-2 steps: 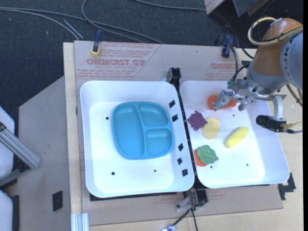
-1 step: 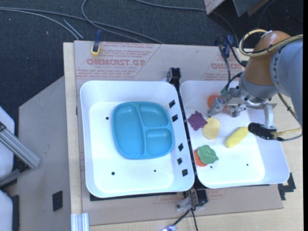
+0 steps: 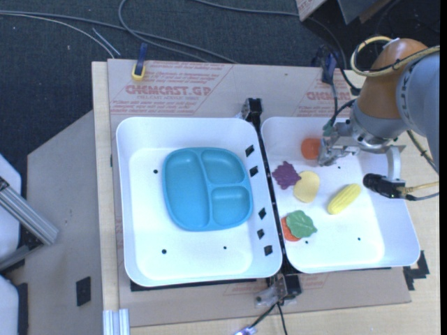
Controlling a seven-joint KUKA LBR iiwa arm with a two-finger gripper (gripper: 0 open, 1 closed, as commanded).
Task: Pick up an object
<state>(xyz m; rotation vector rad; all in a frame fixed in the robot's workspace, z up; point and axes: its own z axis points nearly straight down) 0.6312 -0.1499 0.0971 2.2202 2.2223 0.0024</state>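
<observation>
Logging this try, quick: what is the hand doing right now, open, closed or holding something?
Hand: low in the right bin beside the orange piece; open or closed cannot be told.

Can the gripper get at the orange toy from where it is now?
Probably yes. The gripper sits just right of the orange toy in the right bin, with nothing between them.
</observation>
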